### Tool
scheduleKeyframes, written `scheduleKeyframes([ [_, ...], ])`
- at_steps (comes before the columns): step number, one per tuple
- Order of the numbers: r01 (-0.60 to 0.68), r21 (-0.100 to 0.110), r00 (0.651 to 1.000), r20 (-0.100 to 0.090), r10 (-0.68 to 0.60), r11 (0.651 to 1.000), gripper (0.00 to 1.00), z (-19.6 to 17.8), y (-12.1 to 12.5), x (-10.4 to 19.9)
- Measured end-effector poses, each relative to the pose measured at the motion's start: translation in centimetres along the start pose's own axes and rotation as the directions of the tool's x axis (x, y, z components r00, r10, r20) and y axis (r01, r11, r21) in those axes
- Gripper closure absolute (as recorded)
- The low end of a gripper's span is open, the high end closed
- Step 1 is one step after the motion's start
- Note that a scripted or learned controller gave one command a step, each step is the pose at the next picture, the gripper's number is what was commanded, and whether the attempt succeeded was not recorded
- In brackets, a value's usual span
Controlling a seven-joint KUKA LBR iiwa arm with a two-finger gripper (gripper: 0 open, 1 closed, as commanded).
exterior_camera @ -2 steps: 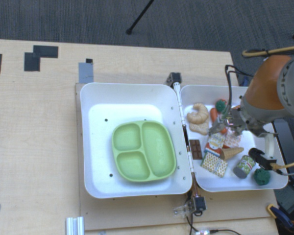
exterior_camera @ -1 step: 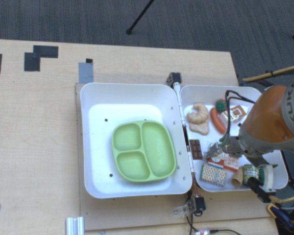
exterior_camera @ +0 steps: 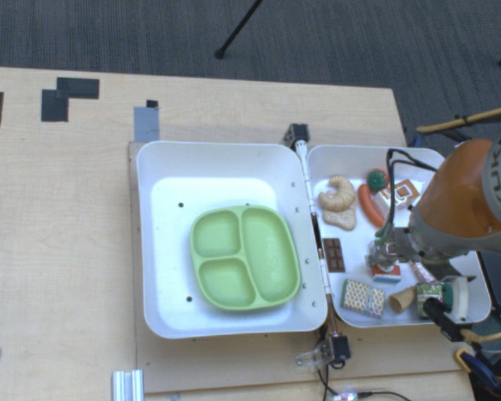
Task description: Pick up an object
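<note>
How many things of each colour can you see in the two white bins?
Green, the three-compartment plastic plate: 1
Tan, the croissant-shaped toy pastry: 1
Orange-red, the long toy carrot: 1
Dark brown, the flat chocolate bar: 1
Beige, the speckled square cracker: 1
Brown, the small cone-shaped piece: 1
Total: 6, with more partly hidden under the arm.

Pincer (exterior_camera: pixel 386 257) low, arm from right
</note>
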State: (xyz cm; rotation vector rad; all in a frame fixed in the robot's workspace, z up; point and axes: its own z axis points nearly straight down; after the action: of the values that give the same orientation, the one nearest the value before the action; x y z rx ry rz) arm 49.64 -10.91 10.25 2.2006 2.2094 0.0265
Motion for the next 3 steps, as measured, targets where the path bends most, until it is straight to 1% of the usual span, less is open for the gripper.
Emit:
scheduleKeyframes([
  [1,0.000,0.001,1.000,0.000,0.000,1.000,0.00,0.0,0.0,0.0],
  [2,-0.005,0.011,1.000,0.003,0.005,1.000,0.00,1.4,-0.6,2.0],
  [3,-0.003,0.011,1.000,0.000,0.003,1.000,1.00,0.4,-0.4,2.2],
])
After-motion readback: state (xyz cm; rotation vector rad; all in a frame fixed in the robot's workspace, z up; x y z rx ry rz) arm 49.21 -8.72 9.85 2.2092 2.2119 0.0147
